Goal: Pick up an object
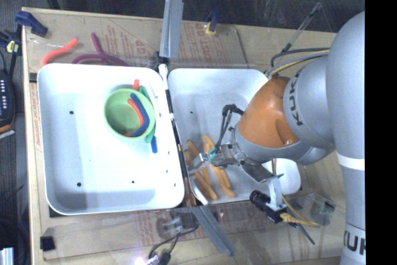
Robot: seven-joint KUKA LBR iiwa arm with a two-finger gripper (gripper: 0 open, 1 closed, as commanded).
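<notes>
Reading "KUKA" on the grey arm [313, 102].

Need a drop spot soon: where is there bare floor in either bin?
Left bin: bare along its left side and front, away from the green bowl. Right bin: bare far-left corner only; orange sticks and the gripper crowd its front.

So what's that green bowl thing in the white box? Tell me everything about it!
The green bowl is round, pale green and looks like plastic. It sits upright, opening up, in the left bin, near the top right part beside the wall that divides the two bins. Curved strips in red and blue lie in it along its right side, and another blue piece pokes out below its rim. The arm is away from it.
</notes>
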